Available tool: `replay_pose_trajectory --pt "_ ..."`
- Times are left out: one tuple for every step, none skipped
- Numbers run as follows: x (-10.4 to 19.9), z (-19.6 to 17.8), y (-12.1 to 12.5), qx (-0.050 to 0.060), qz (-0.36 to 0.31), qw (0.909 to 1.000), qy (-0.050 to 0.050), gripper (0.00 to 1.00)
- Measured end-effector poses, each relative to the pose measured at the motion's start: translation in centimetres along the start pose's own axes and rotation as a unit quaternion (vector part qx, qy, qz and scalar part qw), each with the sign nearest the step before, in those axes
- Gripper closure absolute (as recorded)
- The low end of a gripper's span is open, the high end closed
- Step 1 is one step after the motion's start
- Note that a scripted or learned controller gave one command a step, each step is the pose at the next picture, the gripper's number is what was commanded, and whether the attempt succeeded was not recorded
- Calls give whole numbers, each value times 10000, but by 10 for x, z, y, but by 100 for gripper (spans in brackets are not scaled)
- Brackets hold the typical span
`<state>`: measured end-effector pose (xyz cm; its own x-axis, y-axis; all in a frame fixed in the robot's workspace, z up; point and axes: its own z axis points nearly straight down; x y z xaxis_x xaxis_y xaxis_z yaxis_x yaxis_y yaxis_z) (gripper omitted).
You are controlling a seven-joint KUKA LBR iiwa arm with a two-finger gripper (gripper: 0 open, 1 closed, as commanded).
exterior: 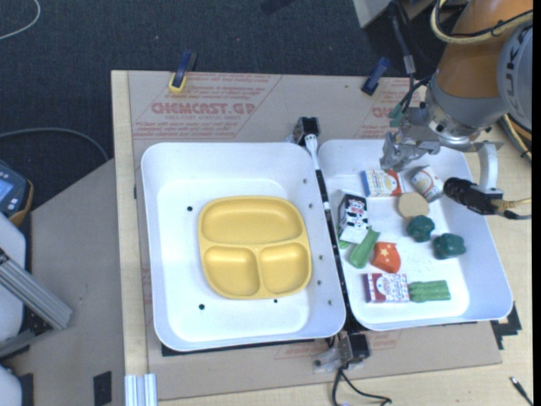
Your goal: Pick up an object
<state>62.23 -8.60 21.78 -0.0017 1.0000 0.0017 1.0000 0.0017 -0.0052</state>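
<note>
My gripper (396, 157) hangs low over the back of the right bin (486, 299), just behind a small blue, white and orange carton (379, 183). To its right lie a small white can (423, 182) and a tan round biscuit (412, 205). Further forward are two dark green lumps (419, 227) (448, 245), a black-and-white carton (353, 214), a green pickle (363, 248), a red piece (386, 257), a red box (385, 288) and a green bar (428, 291). Nothing is seen held.
The left bin (165, 252) holds a yellow divided plate (254, 245). A black divider rail (325, 218) runs between the bins. The arm's orange band (486, 36) and a black cable fitting (469, 193) overhang the right bin's back right corner.
</note>
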Motion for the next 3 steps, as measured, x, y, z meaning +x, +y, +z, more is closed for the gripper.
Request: replay_pose_trajectory --pt "26 -7 -52 2 3 10000 2 100" --pt "53 -15 -81 -4 -4 10000 4 100" --pt "56 5 -78 2 10 10000 -4 100"
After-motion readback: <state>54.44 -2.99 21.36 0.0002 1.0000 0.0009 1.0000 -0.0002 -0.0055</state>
